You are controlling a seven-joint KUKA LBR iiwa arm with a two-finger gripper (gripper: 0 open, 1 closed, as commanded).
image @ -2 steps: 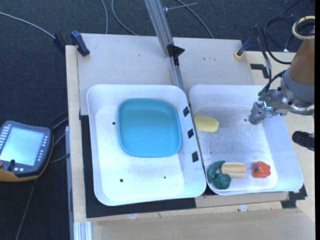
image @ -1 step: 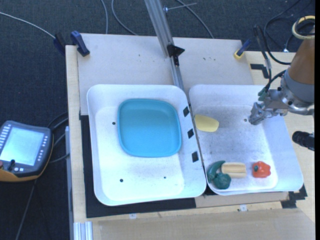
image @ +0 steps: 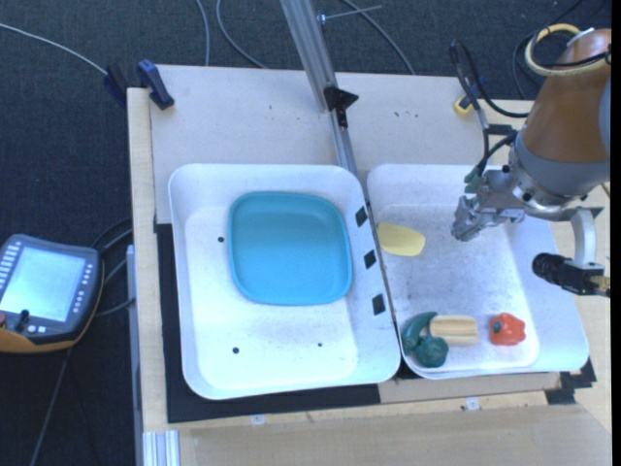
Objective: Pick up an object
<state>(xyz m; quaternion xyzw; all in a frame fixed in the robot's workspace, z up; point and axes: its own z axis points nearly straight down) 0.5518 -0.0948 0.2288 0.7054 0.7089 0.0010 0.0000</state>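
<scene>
Your gripper is hovering in the right bin, its closure impossible to tell, with the yellow piece lying just beside it to the left; a descent from here is risking bare floor. The green piece, tan block and red piece are crowding the near wall; the blue plate is sitting in the left bin, nothing blocking.

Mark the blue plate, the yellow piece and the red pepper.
blue plate (image: 291,250), camera view, its flat middle.
yellow piece (image: 402,240), camera view, its middle.
red pepper (image: 506,329), camera view, its body.
</scene>
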